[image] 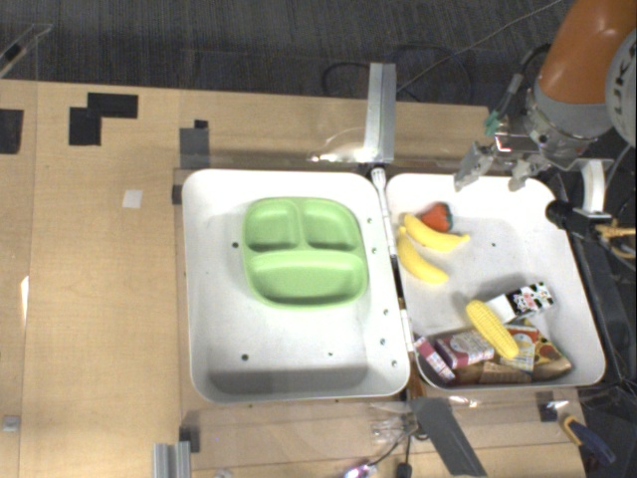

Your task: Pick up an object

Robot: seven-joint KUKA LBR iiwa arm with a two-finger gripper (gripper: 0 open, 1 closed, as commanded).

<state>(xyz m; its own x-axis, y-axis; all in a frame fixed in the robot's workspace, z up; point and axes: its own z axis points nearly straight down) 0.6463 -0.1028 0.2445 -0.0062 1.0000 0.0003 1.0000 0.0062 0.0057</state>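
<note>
Gripper [495, 167] at upper right of frame, over the far rim of the right bin [582, 297], fingers spread apart, nothing between them. Right bin: two bananas [426, 247], a red item, maybe a strawberry [435, 214], corn cob [492, 329], packets [468, 352] at lower edge. Left bin [214, 297] holds green divided tray [303, 249].

I observe a light wooden table [90, 267] bearing two shallow white bins side by side, touching: the left bin [214, 267] and the right bin [557, 267]. Black marks [100, 116] sit far-left.
</note>
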